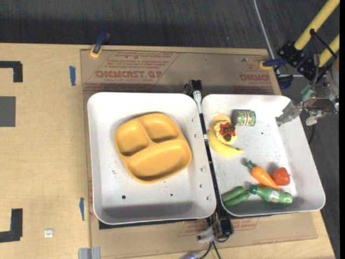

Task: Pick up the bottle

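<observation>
1. So the bottle (272,195) is the green one lying on its side in the right bin (302,161), down by the near edge, cap end pointing left-ish.
2. Right next to it on the left there's a green pepper (236,195), practically touching the bottle's neck end.
3. Just behind the bottle sits a carrot (262,175) at a slant, with a small red tomato-looking thing (281,176) right beside it.
4. Further back in the same bin: a banana (224,146) with a little yellow pastry topped with red berries (224,129) resting against it, and a green can (243,117) on its side near the far wall.
5. Left bin (102,161) has a yellow divided plate (153,145) flipped upside down, sitting about in the middle.
6. The gripper (291,111) is over at the right bin's far right corner, around the rim, well apart from the bottle. Honestly can't tell if it's spread or pressed together; too small and cluttered there.
7. Both bins sit on a cardboard sheet (161,72) on the worktop (38,155).
</observation>
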Controlling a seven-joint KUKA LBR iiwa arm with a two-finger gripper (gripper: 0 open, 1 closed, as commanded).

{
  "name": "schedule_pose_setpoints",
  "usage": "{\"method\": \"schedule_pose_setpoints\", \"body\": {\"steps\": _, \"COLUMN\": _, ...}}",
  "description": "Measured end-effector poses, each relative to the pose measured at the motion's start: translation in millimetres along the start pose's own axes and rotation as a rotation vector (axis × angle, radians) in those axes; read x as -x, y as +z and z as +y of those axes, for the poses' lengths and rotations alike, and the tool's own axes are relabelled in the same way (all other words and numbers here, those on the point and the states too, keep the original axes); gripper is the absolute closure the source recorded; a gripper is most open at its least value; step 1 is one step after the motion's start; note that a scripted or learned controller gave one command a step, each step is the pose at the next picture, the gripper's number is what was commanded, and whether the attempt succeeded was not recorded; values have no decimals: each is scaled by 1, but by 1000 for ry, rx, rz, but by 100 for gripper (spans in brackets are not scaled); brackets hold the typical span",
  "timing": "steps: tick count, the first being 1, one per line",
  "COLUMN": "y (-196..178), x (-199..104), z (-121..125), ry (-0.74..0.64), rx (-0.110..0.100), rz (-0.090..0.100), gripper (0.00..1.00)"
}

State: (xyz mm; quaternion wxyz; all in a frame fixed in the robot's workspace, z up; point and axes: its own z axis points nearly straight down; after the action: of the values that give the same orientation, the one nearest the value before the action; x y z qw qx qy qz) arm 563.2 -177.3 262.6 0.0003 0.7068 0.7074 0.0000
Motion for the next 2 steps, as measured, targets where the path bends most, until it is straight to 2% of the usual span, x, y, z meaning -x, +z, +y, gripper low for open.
{"method": "schedule_pose_setpoints", "body": {"steps": 1, "y": -10, "x": 0, "z": 1, "ry": -2, "rx": 2, "rz": -1, "gripper": 100}}
{"method": "schedule_pose_setpoints", "body": {"steps": 2, "y": 12, "x": 47, "z": 13, "ry": -363, "rx": 3, "rz": -3, "gripper": 100}}
